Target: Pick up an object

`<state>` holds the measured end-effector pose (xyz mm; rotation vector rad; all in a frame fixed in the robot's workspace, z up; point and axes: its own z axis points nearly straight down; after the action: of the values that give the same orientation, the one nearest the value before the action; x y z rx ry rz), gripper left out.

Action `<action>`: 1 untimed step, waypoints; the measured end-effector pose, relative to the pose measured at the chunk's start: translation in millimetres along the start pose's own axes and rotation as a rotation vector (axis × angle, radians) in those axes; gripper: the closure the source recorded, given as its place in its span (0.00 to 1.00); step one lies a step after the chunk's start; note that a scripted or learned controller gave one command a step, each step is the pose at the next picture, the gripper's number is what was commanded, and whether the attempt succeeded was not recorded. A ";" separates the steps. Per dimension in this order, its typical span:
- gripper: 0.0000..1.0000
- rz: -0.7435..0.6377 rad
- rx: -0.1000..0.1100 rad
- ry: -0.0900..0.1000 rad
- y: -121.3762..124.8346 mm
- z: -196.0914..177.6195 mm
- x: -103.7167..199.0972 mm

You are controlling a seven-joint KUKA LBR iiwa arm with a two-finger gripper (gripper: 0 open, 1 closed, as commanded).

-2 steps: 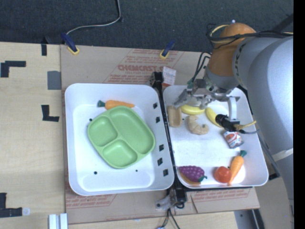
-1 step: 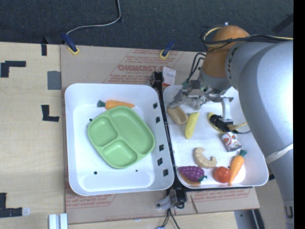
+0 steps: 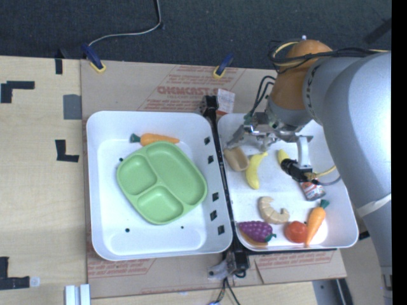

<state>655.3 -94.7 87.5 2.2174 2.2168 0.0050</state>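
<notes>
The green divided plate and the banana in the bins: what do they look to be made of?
The green divided plate in the left bin looks like moulded plastic, matte to satin: one even pale green, with soft rounded walls between its three compartments. The banana in the right bin looks like a toy, probably plastic or rubber: flat uniform yellow with no spots. Neither can be settled from the look alone.

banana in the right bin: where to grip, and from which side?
Probably the banana at mid-length, coming straight down, fingers closing across its narrow width. It lies flat, long axis running up-down in view. A brown item sits close on its left near the top, so aim at the lower half, where the bin floor is bare on both sides.
</notes>
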 end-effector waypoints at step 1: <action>0.00 -0.001 0.000 0.000 -8.0 -0.1 -3.2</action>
<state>647.3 -97.9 87.6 2.2160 2.2186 0.0052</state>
